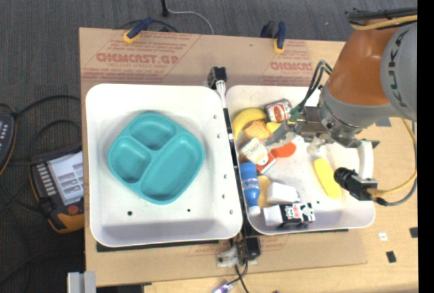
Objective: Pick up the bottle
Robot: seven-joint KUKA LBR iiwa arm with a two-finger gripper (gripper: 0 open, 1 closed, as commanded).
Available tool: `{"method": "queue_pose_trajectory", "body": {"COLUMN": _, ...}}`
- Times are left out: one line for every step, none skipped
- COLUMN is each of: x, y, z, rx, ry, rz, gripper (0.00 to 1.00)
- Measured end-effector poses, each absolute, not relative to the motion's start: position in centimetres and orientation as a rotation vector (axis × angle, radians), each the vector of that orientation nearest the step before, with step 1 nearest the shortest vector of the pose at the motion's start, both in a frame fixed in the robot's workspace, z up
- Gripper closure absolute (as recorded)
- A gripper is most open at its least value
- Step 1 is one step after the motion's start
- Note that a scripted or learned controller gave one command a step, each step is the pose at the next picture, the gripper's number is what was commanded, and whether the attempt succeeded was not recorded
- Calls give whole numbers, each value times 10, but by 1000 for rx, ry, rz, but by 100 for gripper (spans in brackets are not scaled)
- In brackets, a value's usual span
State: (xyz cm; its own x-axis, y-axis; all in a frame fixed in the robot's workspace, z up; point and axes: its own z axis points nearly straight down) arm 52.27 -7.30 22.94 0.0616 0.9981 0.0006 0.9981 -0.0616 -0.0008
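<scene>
- I see my end effector (293,130) right of centre in the frame, over the middle of the right-hand shallow white bin (363,216). Its dark fingers point towards frame left, but they blur into the clutter, so I cannot tell whether they are apart or closed, and I see nothing I could call held.
- Just beneath and beside the tips lie a red-orange flat piece (283,149) and a small cream carton with an orange corner (257,151).
- The thing I am after, the blue plastic bottle with a white cap end (249,187), lies down and to the left of the end effector, hard against the bin's left wall, near the lower left corner of that bin.
- Its long axis runs roughly up-and-down in the frame, parallel to that wall. So I judge the fingers should close across it from left to right, with little room on the wall side.
- A white box (280,192) lies just beside the bottle on its right, and a white carton with dark print (290,215) sits below it.
- Further out, a yellow banana-shaped toy (327,178) lies towards the bin's right. A yellow rounded fruit (247,119) and a red-and-white can (278,110) sit at its upper part.
- The left bin (102,217) carries a teal divided plate (156,157), well apart from the bottle; both bins rest on the brown board counter (135,57).
</scene>
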Motion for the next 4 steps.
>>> {"method": "queue_pose_trajectory", "body": {"x": 496, "y": 1, "z": 191, "rx": -2517, "ry": -1875, "rz": 5, "gripper": 0}}
{"method": "queue_pose_trajectory", "body": {"x": 483, "y": 34, "z": 184, "rx": -2622, "ry": -1724, "rz": 5, "gripper": 0}}
{"method": "queue_pose_trajectory", "body": {"x": 483, "y": 32, "z": 184, "rx": -2839, "ry": -1344, "rz": 5, "gripper": 0}}
{"method": "queue_pose_trajectory", "body": {"x": 483, "y": 57, "z": 184, "rx": -3032, "ry": -822, "rz": 7, "gripper": 0}}
